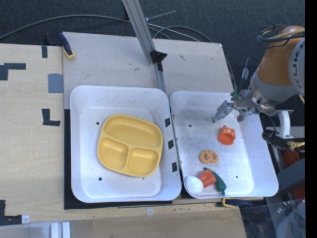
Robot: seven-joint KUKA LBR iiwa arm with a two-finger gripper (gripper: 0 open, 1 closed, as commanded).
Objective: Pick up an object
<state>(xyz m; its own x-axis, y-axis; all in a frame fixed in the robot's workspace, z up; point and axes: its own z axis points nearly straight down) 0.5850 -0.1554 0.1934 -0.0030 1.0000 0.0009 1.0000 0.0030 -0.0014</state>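
Lying just below pincer [221, 112], orange pepper [226, 135], apart

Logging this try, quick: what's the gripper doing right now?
Gripper: over the right bin, above the orange object; holding nothing visible; open or closed cannot be told.

A pale wooden desk [29, 133] filled the left of the frame, marked with grey tape patches [55, 82]. Dark carpet [208, 4] lay along the top, black cables [89, 19] trailing across it. A slanted aluminium post [140, 24] rose at upper centre.
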